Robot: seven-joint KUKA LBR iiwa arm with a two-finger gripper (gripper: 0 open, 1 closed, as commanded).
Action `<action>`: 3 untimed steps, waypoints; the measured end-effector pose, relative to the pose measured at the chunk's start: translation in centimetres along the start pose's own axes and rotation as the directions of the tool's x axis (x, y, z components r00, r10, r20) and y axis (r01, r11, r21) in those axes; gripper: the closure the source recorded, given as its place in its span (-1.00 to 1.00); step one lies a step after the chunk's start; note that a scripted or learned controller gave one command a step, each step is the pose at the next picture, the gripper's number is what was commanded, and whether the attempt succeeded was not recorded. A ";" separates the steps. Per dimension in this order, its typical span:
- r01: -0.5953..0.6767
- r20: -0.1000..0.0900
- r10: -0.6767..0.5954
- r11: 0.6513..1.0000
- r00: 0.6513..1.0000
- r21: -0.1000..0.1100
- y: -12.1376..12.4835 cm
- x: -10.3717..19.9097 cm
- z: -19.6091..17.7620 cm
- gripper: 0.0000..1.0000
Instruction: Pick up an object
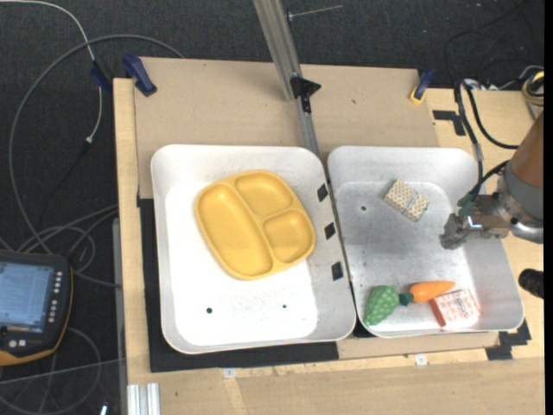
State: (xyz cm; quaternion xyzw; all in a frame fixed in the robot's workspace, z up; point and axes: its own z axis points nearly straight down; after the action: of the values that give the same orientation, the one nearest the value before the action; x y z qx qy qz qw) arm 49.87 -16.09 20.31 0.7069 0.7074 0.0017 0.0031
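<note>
In the right bin [380, 167] a speckled beige block [406, 199] lies near the back. A toy carrot [406, 296] with a green top and an orange body lies at the front, and a small red-and-white box [455, 307] sits just right of it. My gripper [455, 230] hangs over the right side of this bin, to the right of the beige block and above the carrot and box. Nothing shows between its fingers.
The left bin [173, 258] holds a yellow divided plate [254, 223]. A metal pole [285, 54] slants across the back of the bench. Cables lie at the right edge, and a teach pendant [30, 305] sits on the floor at left.
</note>
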 end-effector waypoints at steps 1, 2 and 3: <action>0.001 0.000 -0.001 1.000 1.000 0.000 0.2 0.0 -4.9 1.00; 0.005 -0.003 -0.005 1.000 1.000 0.006 2.0 4.7 -3.9 1.00; 0.007 -0.005 -0.007 1.000 1.000 0.007 3.7 10.4 -2.9 1.00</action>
State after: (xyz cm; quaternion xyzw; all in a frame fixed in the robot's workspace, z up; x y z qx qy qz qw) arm 53.54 -5.71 23.24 0.7045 0.7097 0.0008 -0.0009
